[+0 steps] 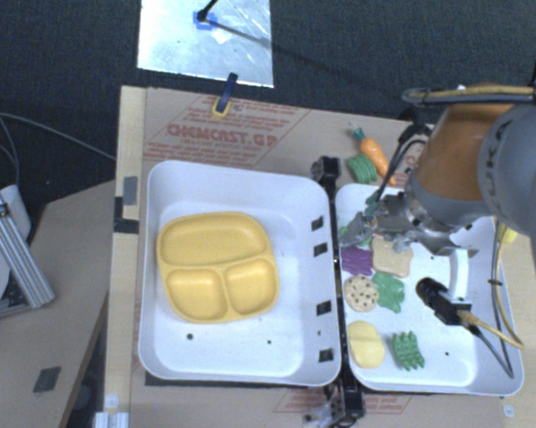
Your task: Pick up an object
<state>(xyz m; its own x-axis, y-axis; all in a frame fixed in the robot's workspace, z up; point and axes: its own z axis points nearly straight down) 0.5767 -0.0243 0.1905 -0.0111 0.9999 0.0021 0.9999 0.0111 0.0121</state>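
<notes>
Lower right, right bin (492,372): one smooth yellow lump (366,344), one spiky green piece (407,349). Above them, one dotted round cookie (361,293), one leafy green piece (390,291), one purple piece (356,259), one tan toast slice (392,259). Gripper (385,230) over toast; finger state cannot tell. Left bin (252,184): one yellow three-compartment tray (215,264). Top, orange carrot (374,153).

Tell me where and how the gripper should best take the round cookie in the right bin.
Probably from straight above, closing across the cookie on its rim. It lies flat and round, so no top edge offers a hold. The purple piece and a green piece crowd its upper and right sides; the lower-left rim looks freer.
</notes>
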